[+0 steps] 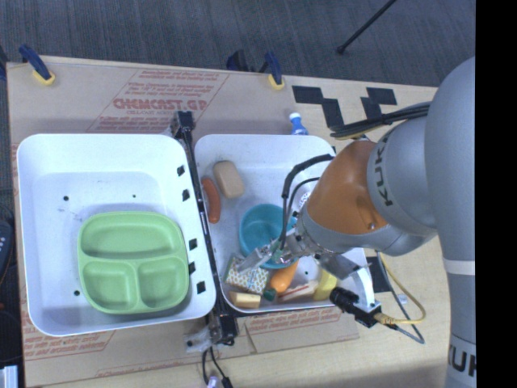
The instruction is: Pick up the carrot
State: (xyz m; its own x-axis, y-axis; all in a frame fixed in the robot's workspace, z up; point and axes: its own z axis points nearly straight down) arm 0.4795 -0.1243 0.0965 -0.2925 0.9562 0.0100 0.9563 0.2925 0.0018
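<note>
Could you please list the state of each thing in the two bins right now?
Carrot: lying in the right bin, beside the gripper.
Green tray: flat, upright, in the left bin.
Blue cup: on its side.
Sausage: lying by the divider.

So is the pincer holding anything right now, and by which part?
Cannot be told. The pincer sits low over the carrot, but the arm hides whether it grips it.

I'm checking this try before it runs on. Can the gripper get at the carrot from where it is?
Probably yes. The gripper sits low in the right bin, right beside the carrot. The carrot's top looks uncovered, though a blue cup and other toys crowd close around it.
</note>
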